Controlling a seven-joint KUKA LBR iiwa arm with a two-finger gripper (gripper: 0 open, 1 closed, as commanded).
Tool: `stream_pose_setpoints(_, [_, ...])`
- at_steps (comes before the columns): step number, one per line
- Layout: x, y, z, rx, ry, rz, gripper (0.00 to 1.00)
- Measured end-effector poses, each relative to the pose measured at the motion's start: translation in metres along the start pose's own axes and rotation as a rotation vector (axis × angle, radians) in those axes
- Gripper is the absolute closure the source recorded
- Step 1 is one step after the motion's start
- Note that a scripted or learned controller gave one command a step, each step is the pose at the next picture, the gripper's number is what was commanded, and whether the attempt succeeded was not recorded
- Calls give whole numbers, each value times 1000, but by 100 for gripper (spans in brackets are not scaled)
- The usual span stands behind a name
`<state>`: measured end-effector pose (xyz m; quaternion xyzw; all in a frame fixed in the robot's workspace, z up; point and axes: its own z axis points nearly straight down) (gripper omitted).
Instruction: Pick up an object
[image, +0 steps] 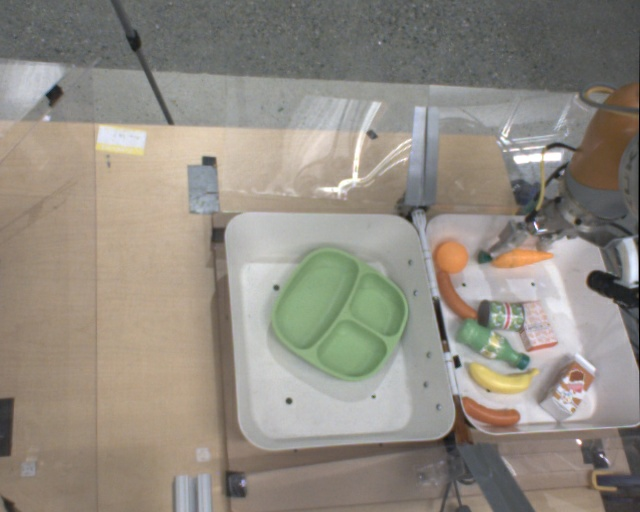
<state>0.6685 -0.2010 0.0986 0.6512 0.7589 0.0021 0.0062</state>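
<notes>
Oddly, gripper (522, 232) near carrot (522, 258) — finger state can't tell — can (507, 315) and carton (567, 388) labels unreadable.

A: Left bin (250, 420) access?
B: Green divided plate (340, 313) sits mid-bin; bare floor along front & left wall, room to pass.
A: Right bin (600, 300)?
B: Crowded. Orange (451, 256), carrot (522, 258), sausages, bottle (492, 343), can (505, 315), banana (502, 377), cartons packed close. Arm (605, 150) blocks back-right corner. Only narrow gaps btwn items.

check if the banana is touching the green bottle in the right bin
Touching. The camera view shows the green bottle's capped end resting against the banana's upper edge, with no gap between them.
</notes>
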Motion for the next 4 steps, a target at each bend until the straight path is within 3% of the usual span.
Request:
stream_pose_setpoints(1, [9,-13,1,-3,-2,34,0])
stream_pose_setpoints(2, [7,-38,5,5,3,-22,0])
stream_pose_setpoints(3, [6,-36,-8,-2,0,-22,100])
stream_pose_setpoints(4, [62,-29,-110,3,3,105,100])
